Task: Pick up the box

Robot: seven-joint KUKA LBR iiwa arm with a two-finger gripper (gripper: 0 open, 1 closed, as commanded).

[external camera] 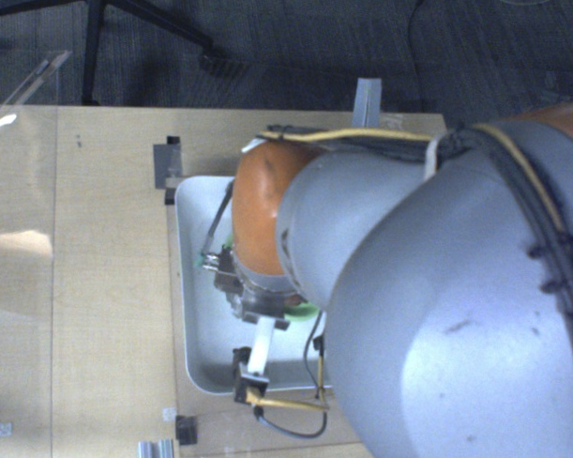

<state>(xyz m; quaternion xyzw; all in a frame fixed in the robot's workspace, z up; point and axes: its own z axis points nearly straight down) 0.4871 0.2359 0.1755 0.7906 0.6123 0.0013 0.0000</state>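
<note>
The grey arm with its orange band [258, 210] reaches over the left white bin [184, 293] and covers most of both bins. My gripper [244, 292] hangs below the orange band, low over the bin's middle and seen from above. Its metal mount and cables block what lies beneath it. Small green patches [303, 312] peek out from under the wrist on its right and upper left. I cannot tell whether they belong to the box.
A white strut with black end pieces [255, 358] and a yellow cable [293, 404] hang near the bin's front wall. Black brackets [172, 162] sit at the bin's corners on the wooden bench [100, 277]. Bare bin floor shows at the front left [208, 353].
</note>
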